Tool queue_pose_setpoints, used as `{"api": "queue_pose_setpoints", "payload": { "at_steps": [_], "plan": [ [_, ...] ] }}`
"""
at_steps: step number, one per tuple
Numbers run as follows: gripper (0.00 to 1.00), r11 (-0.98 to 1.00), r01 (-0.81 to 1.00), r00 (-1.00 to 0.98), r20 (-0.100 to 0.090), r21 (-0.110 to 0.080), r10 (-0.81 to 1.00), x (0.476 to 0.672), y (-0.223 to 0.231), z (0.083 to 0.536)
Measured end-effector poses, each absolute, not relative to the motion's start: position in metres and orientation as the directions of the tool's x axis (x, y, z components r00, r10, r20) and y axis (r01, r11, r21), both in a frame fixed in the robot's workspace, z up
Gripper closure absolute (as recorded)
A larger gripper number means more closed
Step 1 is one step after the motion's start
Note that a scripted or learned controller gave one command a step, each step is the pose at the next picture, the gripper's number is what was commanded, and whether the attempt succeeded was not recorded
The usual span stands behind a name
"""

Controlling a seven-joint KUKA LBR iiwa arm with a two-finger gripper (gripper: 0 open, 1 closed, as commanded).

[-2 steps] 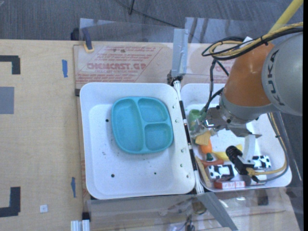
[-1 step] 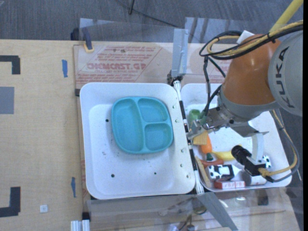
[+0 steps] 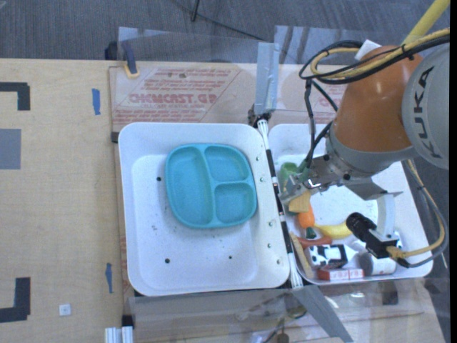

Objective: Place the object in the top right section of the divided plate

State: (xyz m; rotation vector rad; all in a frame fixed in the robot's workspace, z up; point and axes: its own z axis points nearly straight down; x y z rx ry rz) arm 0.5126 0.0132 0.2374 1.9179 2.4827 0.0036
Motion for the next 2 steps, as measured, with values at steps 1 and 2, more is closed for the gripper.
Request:
{"api": "queue_pose_setpoints", "payload": {
  "at_steps": [1,2],
  "plan": [
    [1.00,0.185,0.983,-0.185,-0.001,0.002,0.983,0.5323,0.0962,0.2378],
    [0.00,0.185,0.983,-0.185,-0.001,0.002,0.983,0.5323,0.0962,0.2379]
  ]
}}
